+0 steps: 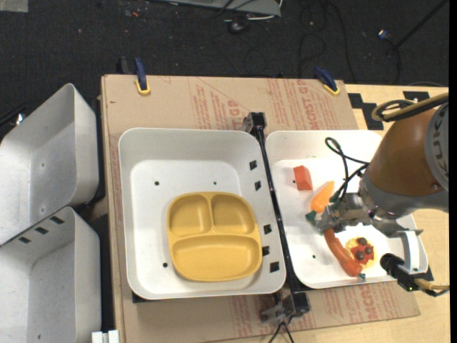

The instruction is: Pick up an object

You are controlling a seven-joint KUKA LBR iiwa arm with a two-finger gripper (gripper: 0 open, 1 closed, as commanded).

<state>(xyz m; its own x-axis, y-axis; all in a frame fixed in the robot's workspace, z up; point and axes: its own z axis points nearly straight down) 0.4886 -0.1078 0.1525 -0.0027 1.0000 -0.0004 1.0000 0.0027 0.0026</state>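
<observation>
Low in the right bin (pixel 285 145), the end effector (pixel 337 219) hung among the toy food, but I could not tell its state. It looked like the reaching step. An orange carrot (pixel 322 195) was just beside it, with a long red sausage (pixel 340 252) below. Next it would need to close on one. A smooth yellow plate (pixel 213 236) with three parts sat in the left bin (pixel 136 191).

Bright, even overhead light, soft shadows within the white bins (pixel 136 191), sharp focus, dim floor beyond.
</observation>
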